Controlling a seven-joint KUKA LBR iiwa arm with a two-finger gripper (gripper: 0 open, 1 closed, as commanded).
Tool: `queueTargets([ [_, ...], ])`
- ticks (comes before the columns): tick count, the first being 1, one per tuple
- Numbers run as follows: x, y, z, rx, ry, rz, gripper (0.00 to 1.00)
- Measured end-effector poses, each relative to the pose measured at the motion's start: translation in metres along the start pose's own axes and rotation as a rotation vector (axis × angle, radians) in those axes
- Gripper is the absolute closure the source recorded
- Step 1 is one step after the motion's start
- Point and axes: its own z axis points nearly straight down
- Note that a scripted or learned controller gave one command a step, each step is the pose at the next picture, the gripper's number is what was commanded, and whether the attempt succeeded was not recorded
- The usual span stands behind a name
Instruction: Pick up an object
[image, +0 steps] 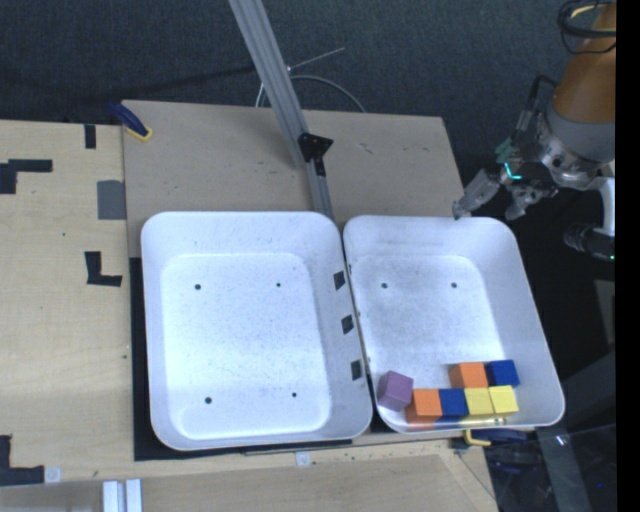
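Camera view looks down on the pale wooden bench (60, 300), where two shallow white plastic bins sit side by side, the left bin (150, 330) at about nine o'clock and the right bin (520, 300) at about four. At two o'clock, past the right bin's far corner, the grey arm with its orange band (585, 85) hangs over the dark floor, and its two-finger gripper (490, 198) has its fingers spread apart with nothing between them. Small foam blocks cluster along the right bin's near edge at five o'clock: an orange cube (467, 375), a blue cube (501, 372), two yellow cubes (490, 401), another blue (452, 401) and orange one (427, 402), and a purple cube (397, 388) slightly apart on the left. From the gripper the cluster lies toward six o'clock, well apart, its row running nine to three, so I judge the reach must cross the whole bin.
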Motion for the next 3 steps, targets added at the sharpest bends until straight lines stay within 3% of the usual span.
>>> queueTargets([
  [1,0.0,-0.019,-0.037,-0.003,0.0,0.002,0.0],
  [3,0.01,0.014,0.087,0.006,0.001,-0.001,0.0],
])
